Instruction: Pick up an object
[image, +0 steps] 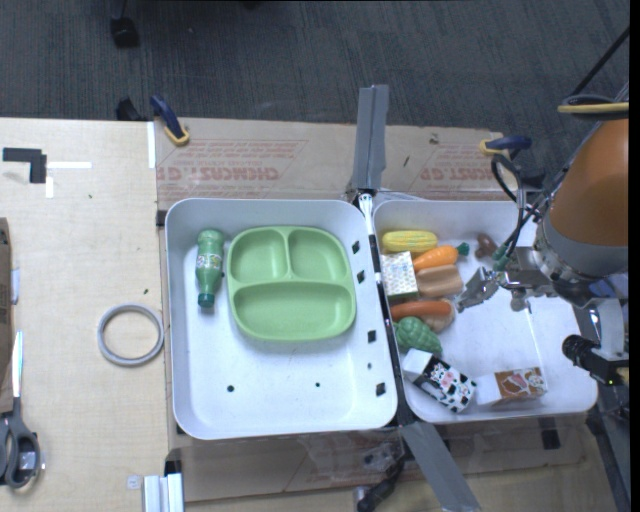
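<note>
The right bin (520, 345) holds a heap of toy food along its left side. At the top lies a yellow corn cob (409, 240), with an orange carrot (435, 257) below it. Under those are a small white box (398, 273) and a tan sausage (438, 282). A second carrot with a green top (422, 309) and a green leafy piece (417, 336) follow. A black-and-white cow-patterned item (446, 385) and a brown packet (520, 383) lie near the front wall. My gripper (478, 287) is low in this bin, just right of the sausage, its tip close to the sausage's end.
The left bin (280, 390) holds a green divided plate (291, 282) and a green bottle (208, 267). A grey ring (131, 333) and scissors (18, 445) lie on the bench to the left. Clamps (170, 117) sit along the cardboard behind the bins.
</note>
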